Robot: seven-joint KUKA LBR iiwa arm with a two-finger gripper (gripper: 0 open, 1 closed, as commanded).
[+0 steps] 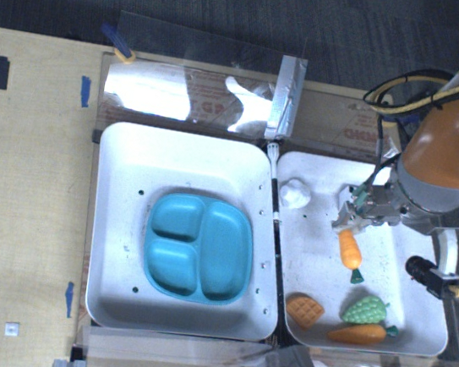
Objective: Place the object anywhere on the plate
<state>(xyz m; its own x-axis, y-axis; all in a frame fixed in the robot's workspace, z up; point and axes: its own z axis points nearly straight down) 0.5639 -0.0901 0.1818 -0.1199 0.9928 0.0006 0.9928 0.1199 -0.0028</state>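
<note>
Orange plastic toy carrot (350, 249) hangs tilted under the two-finger gripper (352, 220), in the right white bin (324, 180). Whether the gripper truly clamps it, I cannot tell. I judge a slow lift is best, then travel left to the blue divided plate (199, 247).

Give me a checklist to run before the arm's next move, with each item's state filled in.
1. Plate sits flat in the left bin: ok.
2. Plate's compartments free to receive an object: ok.
3. Gripper over the right bin, above a carrot: ok.
4. Carrot gripped and lifted: cannot tell.
5. Waffle, green toy and second carrot lie apart from the gripper: ok.
6. White object off the path to the plate: cannot tell.
</note>
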